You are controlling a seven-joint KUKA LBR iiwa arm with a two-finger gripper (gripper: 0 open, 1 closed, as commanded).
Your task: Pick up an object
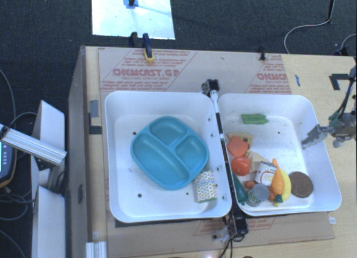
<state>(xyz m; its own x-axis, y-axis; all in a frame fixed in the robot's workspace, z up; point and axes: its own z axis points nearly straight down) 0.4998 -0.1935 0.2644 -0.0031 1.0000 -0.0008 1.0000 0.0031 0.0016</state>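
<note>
Over at the right edge, the arm reaches in low, its gripper (312, 137) hanging above the right rim of the right bin (312, 106); how far it is opened cannot be told, and nothing shows in its grasp. Toys lie heaped in that bin's near part: a tomato (241, 165), a banana (283, 183), a brown disc (301, 184). A green piece (254, 118) lies apart, farther back. The left bin (122, 112) holds a blue divided plate (169, 152).
</note>
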